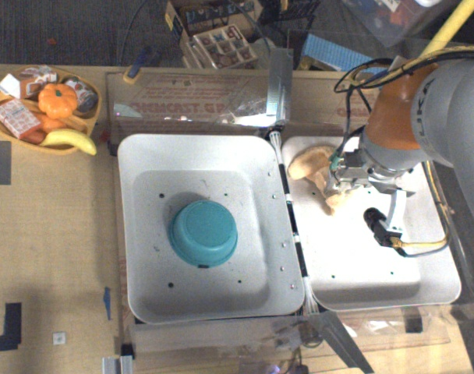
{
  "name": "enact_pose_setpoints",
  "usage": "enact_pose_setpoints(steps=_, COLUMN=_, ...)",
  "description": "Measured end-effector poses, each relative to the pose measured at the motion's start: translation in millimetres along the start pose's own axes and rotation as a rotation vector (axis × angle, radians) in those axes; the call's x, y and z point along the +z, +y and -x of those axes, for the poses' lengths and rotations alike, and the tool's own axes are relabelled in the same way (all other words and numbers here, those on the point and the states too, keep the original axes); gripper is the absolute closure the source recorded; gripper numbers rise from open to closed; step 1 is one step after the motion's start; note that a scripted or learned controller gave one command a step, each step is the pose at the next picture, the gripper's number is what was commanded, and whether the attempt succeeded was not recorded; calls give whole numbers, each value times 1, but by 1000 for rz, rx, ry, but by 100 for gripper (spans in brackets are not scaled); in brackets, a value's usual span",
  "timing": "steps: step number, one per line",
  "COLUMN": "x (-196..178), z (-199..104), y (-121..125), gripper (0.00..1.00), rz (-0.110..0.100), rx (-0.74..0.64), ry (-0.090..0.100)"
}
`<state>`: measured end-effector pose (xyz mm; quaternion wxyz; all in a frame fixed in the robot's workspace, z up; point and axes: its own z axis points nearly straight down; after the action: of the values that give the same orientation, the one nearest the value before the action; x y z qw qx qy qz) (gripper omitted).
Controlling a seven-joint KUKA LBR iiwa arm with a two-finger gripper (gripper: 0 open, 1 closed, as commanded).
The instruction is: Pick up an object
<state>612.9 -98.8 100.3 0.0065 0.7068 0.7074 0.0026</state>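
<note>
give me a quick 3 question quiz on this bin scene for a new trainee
1. True or false: the teal bowl lies in the left bin.
2. Which bin is the gripper over? A) left bin B) right bin C) neither
3. Fill in: the tan object lies in the right bin's far-left corner, just to the ____ of the gripper in the camera view.

Key: 1 true; 2 B; 3 left. The view does not settle whether the gripper has hold of the tan object.
</note>
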Motion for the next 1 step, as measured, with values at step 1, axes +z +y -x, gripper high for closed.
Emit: enact_pose_setpoints(steps=1, x=-142, z=3, y=2, gripper=100, rz=-13, rx=-178, ry=5)
